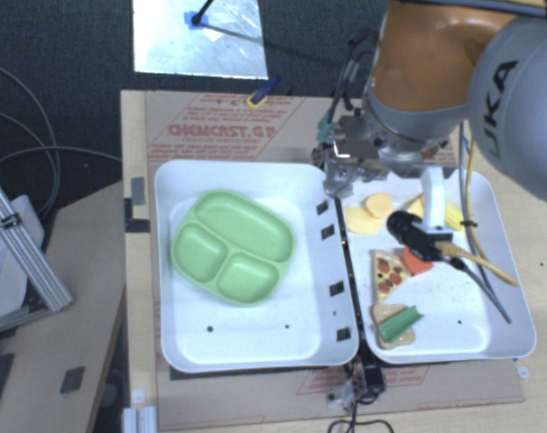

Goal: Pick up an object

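In the right bin [504, 327] lie several toy foods. Two pale yellow discs [371, 215] rest near its far left corner. A pizza slice [390, 273] lies in the middle, with a small red piece [419, 262] beside it. A tan and green piece [395, 322] sits near the front edge. A yellow item [451, 213] is partly hidden behind the arm's hardware. My gripper [335, 180] hangs over the far left corner of the right bin, close to the divider and just left of the yellow discs. Nothing shows held in it.
The left bin [192, 341] holds a light green divided plate [232, 247]. The grey and orange arm covers the far part of the right bin. Cardboard lies under both bins, and a shiny sheet [201, 25] lies beyond them.
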Robot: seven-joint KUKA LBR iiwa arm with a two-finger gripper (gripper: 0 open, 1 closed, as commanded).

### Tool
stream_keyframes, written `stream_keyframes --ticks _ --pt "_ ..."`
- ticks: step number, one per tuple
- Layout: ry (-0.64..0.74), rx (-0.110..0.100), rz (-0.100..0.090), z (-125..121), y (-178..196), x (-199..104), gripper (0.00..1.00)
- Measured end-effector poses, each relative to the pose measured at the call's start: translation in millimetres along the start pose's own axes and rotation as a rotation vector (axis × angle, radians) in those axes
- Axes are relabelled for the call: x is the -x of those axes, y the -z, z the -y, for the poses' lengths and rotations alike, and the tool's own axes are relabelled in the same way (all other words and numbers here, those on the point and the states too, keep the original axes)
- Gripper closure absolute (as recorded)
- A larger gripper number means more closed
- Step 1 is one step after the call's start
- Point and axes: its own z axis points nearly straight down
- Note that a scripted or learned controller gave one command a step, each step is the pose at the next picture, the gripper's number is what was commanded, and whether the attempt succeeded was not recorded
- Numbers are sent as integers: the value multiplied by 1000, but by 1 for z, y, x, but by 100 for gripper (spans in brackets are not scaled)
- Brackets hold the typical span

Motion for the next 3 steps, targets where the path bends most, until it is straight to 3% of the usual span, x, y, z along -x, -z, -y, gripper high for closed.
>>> stream_keyframes --ticks 1,2,3 --pt "13 6 -5 -22 -14 -64 100" --pt "8 1 -1 -114 -151 -83 100" --pt "11 3 -3 -123 -216 -123 100"
